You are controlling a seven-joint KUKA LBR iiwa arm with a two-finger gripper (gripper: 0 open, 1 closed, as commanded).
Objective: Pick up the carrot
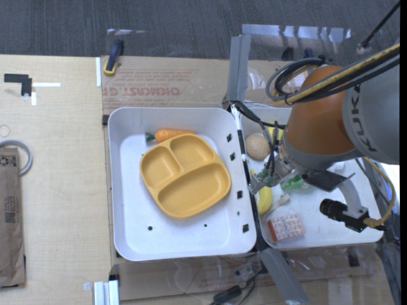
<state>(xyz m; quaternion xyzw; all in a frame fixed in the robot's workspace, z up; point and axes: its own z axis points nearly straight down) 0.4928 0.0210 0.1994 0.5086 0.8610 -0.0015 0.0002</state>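
Two shallow white bins sit side by side on the desk, and the task looks barely begun. In the left bin [127, 221] a yellow divided plate [186, 174] lies flat, with the carrot [170, 133] just beside its far rim, orange body and green top pointing toward the bin's left wall, untouched. The arm [324, 116] hangs over the right bin [356, 234], well apart from the carrot, its gripper [267, 178] low near the wall shared by the bins, among a round tan item [257, 146], a yellow piece [265, 199] and a small red-patterned packet [285, 226]. Whether the jaws are apart or together cannot be told. Crossing to the left bin, reaching the carrot, gripping it and lifting it all appear still to do.
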